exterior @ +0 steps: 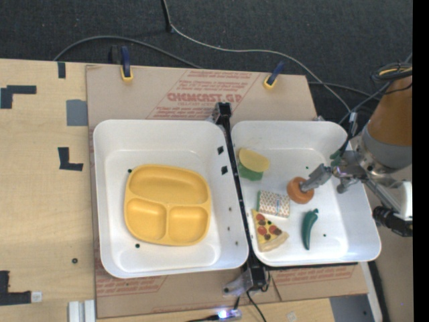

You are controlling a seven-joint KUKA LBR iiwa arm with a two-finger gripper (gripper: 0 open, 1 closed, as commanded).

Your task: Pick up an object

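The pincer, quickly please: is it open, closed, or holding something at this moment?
Pincer: cannot be told; it is down at the orange round object in the right bin.

A pale wooden bench (pixel 40 206) marked with dark tape is seen under a cardboard sheet (pixel 201 92), backed by dark carpet (pixel 80 12).
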